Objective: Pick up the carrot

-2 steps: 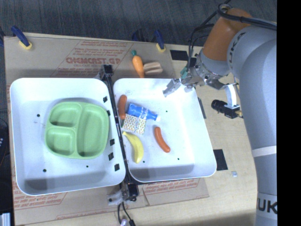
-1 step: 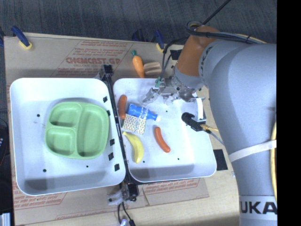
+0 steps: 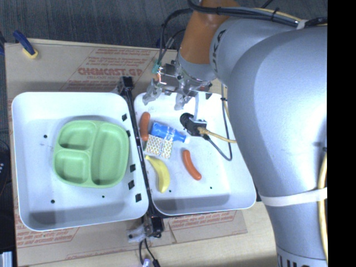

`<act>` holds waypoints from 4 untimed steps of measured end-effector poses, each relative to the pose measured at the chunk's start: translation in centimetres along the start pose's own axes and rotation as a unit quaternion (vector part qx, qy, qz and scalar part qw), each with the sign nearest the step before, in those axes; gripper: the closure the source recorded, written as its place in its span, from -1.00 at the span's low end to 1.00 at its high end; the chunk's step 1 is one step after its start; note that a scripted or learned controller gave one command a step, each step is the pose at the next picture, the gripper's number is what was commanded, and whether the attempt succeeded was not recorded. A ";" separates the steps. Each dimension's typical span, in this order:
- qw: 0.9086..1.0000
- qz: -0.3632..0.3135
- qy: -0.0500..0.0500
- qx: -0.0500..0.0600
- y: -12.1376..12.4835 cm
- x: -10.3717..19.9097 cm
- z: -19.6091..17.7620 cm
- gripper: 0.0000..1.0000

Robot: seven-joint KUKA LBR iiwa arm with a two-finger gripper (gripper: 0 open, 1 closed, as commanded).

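The carrot (image 3: 192,164), a short orange tapered piece, lies on the floor of the right bin (image 3: 239,191), right of centre. My gripper (image 3: 166,99) hangs over the far end of that bin, well behind the carrot and to its left. It is open, with nothing between its two grey fingers (image 3: 149,97).
A similar orange-red stick (image 3: 144,125) lies along the right bin's left wall. A blue packet (image 3: 168,132), a patterned packet (image 3: 158,146) and a banana (image 3: 160,173) lie between it and the carrot. A black plug with a yellow cable (image 3: 192,124) hangs nearby. The left bin (image 3: 28,110) holds a green divided plate (image 3: 90,152).
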State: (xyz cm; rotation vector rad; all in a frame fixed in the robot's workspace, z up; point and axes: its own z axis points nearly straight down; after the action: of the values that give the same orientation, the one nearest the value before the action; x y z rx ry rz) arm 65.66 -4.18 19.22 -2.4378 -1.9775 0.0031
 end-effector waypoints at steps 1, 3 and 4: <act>1.000 -0.003 -0.001 0.002 -2.3 -5.9 8.1 -1.00; 0.999 -0.037 0.000 0.001 2.6 -12.1 6.7 1.00; 0.995 0.103 -0.001 0.000 -2.3 -14.4 -6.6 1.00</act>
State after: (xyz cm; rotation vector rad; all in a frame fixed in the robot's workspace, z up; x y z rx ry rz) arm 60.42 -17.76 25.80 -2.6291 -1.7178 0.0041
